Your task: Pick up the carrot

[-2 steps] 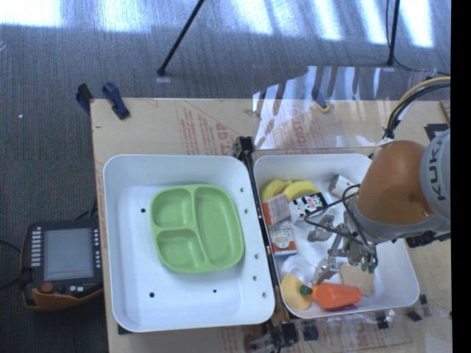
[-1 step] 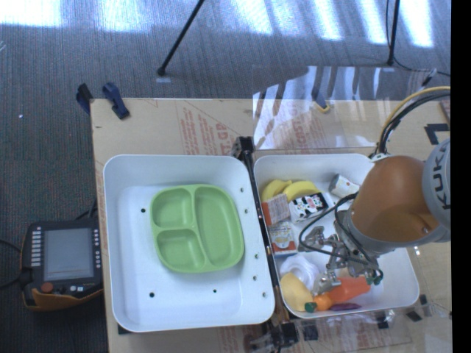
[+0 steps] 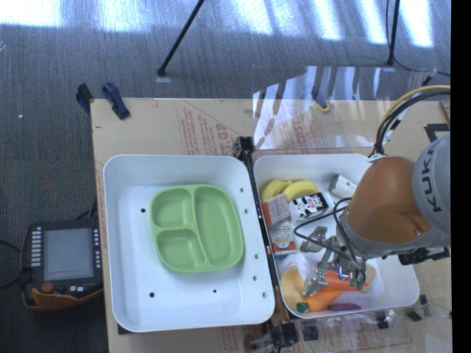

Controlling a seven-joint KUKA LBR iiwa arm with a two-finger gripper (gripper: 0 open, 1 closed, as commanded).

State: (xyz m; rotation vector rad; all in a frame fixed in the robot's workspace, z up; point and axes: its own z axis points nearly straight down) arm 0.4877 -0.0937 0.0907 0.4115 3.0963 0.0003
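The carrot [image 3: 333,295] lies near the front edge of the right bin [image 3: 401,294], green tip pointing left, fat end pointing right and a little back. The gripper [image 3: 330,272] sits right on it; I cannot tell its grip. Crowded food nearby could make it slip.

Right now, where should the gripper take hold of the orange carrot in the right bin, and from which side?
Probably at mid-length, from straight above. The long orange carrot lies flat near the front of the right white bin, running left to right with its green end at left. Closing across its narrow width suits that pose. The gripper sits right over it.
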